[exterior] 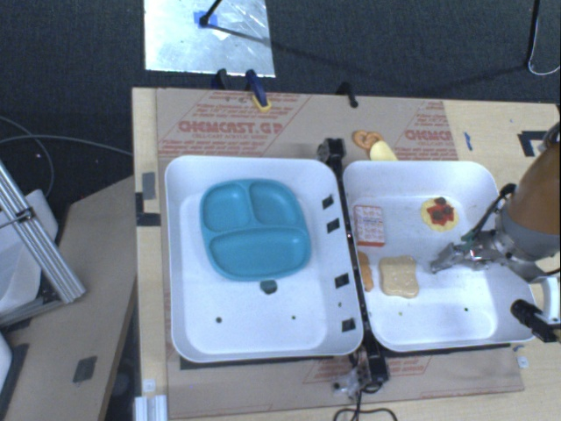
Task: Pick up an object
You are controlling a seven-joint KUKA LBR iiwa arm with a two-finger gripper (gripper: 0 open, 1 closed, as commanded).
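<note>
The right bin point(456, 323) holds a slice of toy toast point(400, 276), a small round pizza-like piece point(439, 212), a white and red card point(369, 224) and a thin orange strip point(366, 276) by the left wall. My gripper point(443, 260) reaches in from the right, low over the bin floor. It is just right of the toast and below the pizza piece. It stands open with nothing between its fingers. The toast lies a short gap from the nearer fingertip.
The left bin point(193, 323) carries a blue divided plate point(256, 228) and a small dark teal piece point(268, 286). Behind the right bin, on the cardboard, lie a brown pretzel-like piece point(365, 138) and a yellow piece point(383, 152). A black divider point(349, 253) runs between the bins.
</note>
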